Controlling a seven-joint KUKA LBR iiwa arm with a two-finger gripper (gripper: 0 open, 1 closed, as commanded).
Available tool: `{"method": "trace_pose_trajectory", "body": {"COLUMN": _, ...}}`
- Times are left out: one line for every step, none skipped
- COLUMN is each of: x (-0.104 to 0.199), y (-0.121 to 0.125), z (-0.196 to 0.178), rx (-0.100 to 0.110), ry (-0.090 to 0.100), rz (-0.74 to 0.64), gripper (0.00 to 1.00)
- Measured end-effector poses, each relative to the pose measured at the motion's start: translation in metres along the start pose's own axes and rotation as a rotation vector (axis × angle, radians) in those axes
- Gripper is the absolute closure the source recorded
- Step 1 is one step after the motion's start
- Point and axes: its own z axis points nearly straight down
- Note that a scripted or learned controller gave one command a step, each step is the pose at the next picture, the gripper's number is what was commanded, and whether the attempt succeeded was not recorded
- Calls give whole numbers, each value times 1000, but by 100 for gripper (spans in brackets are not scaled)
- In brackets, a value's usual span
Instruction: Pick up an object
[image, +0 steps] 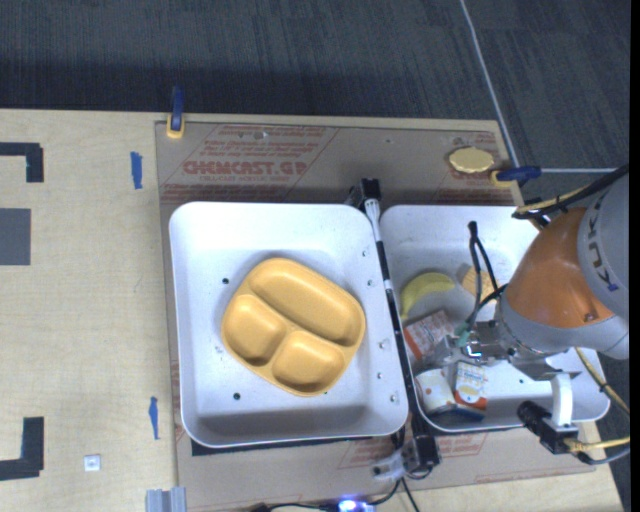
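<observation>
1. Above the right-hand bin (590, 405), the KUKA arm (560, 290) reaches in from the right, its gripper (470, 350) low over a small heap of goods near the bin's left wall.

2. Whether the claw is apart, together or clamped on anything cannot be told; the wrist and its cables cover that spot.

3. Candidates for the pick lie crowded together: a yellow-green rounded object (430, 292) toward the back, a crinkled red-and-white packet (428, 330) just in front of it, and a small white carton with an orange base (468, 388) at the front edge. All three are touching or nearly so.

4. Across the divider, the left bin (200, 240) holds a large yellow moulded tray with three lobes (291, 325), well apart from the gripper.

5. Risk, as judged from this layout: the items sit so tightly that closing on one could nudge a neighbour or trap two at once. The packet looks thin and slack, likely to slip or fold out of a pinch. The carton lies close to the bin's front rim, which could block one side of the claw.

6. Hard to make out: printing on the packet and carton is blurred, and a yellowish sliver (470, 280) behind the cables is too hidden to name.
</observation>
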Motion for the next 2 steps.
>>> {"method": "trace_pose_trajectory", "body": {"x": -1, "y": 0, "z": 0, "rx": 0, "ry": 2, "rz": -1, "gripper": 0}}
{"method": "trace_pose_trajectory", "body": {"x": 1, "y": 0, "z": 0, "rx": 0, "ry": 0, "rz": 0, "gripper": 0}}
